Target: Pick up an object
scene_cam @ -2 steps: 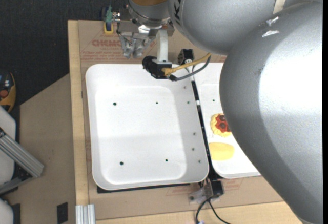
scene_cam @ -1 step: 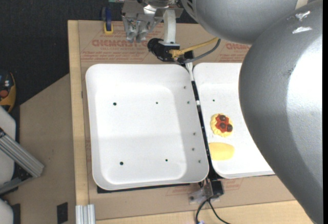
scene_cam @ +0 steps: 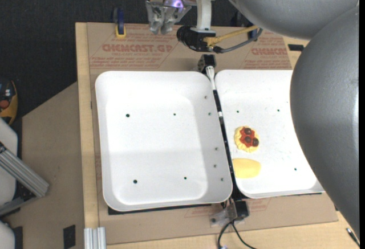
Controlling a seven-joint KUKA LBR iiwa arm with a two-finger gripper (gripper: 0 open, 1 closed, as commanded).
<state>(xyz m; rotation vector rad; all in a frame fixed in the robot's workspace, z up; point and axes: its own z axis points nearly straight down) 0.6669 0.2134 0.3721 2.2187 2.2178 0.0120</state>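
Currently, your gripper (scene_cam: 161, 27) hangs above the tabletop (scene_cam: 91, 71) behind the left bin (scene_cam: 114, 128); whether it is released or clenched you cannot tell. The objects, a yellow piece with dark red spots (scene_cam: 247, 138) and a plain yellow piece (scene_cam: 247, 168), lie in the right bin (scene_cam: 274, 94), well apart, toward the near right.

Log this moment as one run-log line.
gripper: raised above bench, beyond the bins' far edge | holding: nothing seen | right bin: yellow toy with red top, pale yellow piece | pick: not yet done
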